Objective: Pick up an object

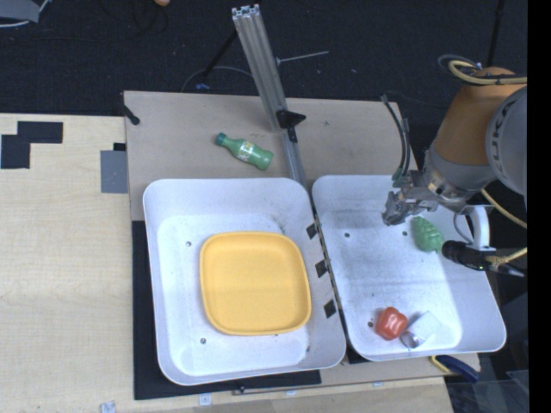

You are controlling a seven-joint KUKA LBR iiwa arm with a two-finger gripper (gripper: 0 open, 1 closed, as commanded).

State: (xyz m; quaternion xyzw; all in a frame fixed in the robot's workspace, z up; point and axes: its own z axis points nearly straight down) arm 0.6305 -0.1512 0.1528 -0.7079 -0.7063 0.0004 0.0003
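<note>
Table: you are looking down on a tan table [172,136] with a dark floor beyond its far edge and a pale wooden surface to its left.
Left bin: the white bin [164,213] on your left carries a square yellow plate [255,282], lying flat near its middle.
Right bin: the white bin [362,274] on your right sits just beside the first, their inner walls touching along a row of black clips.
Green object: a small green knobbly object [425,234] lies toward the far right side of the right bin.
Red object: a small red object [390,323] rests near the bin's near edge, with a pale, clear-looking item [420,329] just beside it on the right.
Bottle: a green bottle [244,151] lies on its side on the table, beyond the left bin.
Rail: a metal rail [267,67] slants up from between the bins.
Hand: the hand [398,210] hangs low over the right bin's far part, just left of the green object; you cannot tell whether it is released or clenched.
</note>
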